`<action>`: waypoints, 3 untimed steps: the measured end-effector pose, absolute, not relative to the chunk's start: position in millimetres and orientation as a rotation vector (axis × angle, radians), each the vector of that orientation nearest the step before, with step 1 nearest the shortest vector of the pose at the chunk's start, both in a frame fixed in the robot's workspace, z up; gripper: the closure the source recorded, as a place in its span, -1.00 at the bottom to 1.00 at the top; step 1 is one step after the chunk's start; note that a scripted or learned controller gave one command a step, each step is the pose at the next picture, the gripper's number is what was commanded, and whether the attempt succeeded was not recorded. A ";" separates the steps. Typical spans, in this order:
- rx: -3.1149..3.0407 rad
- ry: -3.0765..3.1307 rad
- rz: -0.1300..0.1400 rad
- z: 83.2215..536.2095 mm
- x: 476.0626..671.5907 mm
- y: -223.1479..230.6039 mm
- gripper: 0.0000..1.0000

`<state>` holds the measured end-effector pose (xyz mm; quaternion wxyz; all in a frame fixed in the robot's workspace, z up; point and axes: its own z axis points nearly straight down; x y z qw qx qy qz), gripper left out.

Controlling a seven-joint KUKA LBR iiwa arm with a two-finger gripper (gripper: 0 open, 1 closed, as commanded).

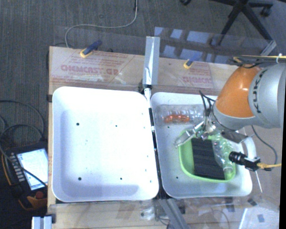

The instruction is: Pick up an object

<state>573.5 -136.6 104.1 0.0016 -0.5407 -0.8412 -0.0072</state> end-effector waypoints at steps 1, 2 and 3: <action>-1.359 -2.832 -0.001 167.9 545.3 -99.5 -1.00; -1.616 -2.704 -0.033 94.7 534.7 -140.0 -1.00; -1.589 -2.706 -0.048 102.0 537.0 -127.4 1.00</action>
